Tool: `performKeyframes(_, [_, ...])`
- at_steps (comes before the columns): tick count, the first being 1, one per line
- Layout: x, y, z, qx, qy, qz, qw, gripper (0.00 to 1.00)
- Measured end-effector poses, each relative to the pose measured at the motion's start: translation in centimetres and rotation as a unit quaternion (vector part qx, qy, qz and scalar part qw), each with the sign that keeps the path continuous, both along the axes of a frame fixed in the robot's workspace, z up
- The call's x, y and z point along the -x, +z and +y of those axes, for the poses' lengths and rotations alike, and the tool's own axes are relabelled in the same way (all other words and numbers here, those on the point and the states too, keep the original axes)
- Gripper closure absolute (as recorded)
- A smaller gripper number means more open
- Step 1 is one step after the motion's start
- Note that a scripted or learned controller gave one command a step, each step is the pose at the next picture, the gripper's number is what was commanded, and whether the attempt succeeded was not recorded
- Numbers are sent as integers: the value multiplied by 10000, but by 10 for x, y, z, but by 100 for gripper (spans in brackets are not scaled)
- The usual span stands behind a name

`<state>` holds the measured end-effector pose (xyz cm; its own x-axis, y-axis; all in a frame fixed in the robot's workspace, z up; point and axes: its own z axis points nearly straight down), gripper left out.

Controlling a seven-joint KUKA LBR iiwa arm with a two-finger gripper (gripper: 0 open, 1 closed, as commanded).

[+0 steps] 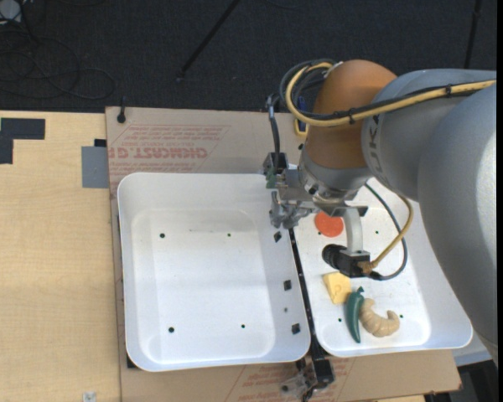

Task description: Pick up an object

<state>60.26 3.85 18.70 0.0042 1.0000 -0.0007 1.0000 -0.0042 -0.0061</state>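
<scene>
Pincer (282,210) above the rim shared by both bins, toward their far edge; cannot tell if apart or together | orange round piece (329,224) just beside it in right-hand bin (432,323) | yellow wedge (338,287), green pod (354,315), tan curved piece (380,322) clustered near that bin's front edge | left-hand bin (201,275) on table (42,266)

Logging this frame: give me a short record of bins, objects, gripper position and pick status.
left bin: white, shallow, beside the right one
right bin: four objects seen
red-orange round object: far end, partly hidden under the wrist
yellow wedge: nearer the camera than the round object
green pepper-shaped object: just below the wedge
beige curved object: against the green one's right side
gripper: low over the rims where the bins meet
pick status: no object seen lifted; grasp cannot be judged
</scene>
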Motion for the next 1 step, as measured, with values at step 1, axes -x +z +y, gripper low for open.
performKeyframes(1, [-20,113,46,-18,47,-84,10000,100])
